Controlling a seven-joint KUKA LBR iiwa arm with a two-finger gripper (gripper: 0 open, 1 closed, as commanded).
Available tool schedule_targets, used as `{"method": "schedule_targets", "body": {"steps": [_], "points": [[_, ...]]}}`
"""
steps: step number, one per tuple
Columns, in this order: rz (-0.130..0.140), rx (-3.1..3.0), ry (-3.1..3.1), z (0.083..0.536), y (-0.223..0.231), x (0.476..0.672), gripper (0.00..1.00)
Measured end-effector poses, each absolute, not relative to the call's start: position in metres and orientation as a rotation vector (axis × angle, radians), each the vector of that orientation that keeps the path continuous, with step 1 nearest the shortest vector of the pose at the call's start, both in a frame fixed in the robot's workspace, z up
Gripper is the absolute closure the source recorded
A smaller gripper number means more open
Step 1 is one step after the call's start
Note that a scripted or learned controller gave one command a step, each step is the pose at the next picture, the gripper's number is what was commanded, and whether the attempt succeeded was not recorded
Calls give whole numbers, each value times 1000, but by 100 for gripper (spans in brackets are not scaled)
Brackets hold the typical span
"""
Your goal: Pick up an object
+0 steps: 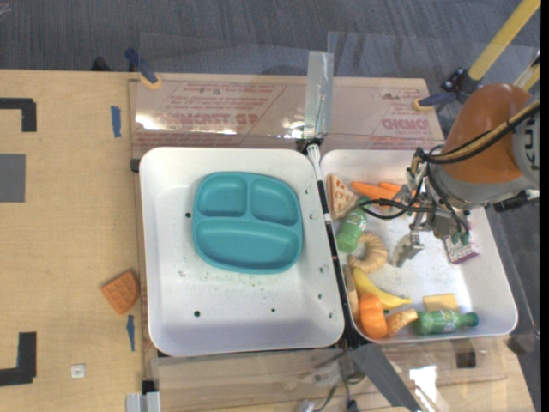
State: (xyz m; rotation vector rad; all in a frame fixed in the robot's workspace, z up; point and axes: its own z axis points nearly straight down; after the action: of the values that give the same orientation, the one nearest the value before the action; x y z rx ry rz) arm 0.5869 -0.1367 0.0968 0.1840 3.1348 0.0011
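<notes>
The jaws cannot be read from this angle. The gripper (pixel 410 249) hangs low over the right bin (pixel 496 292), in bare floor near its middle, with nothing seen in its grasp. Just to its left lies a tan ring-shaped pastry (pixel 371 249), the nearest thing to take, with a green bottle (pixel 351 232) beyond it against the left wall. A banana (pixel 377 290) lies below-left, its long axis slanting down to the right. My guess is that a short shift left puts the gripper over the pastry.
</notes>
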Motion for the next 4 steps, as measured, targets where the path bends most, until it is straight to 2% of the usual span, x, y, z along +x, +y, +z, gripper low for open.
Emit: {"method": "schedule_targets", "body": {"steps": [1,2,3,4], "points": [[-2,247,3152,90,-126,648,0],[-5,74,3128,91,-154,557,0],[-6,-82,3122,91,-116,574,0],[1,81,3125,90,-135,555,0]]}}
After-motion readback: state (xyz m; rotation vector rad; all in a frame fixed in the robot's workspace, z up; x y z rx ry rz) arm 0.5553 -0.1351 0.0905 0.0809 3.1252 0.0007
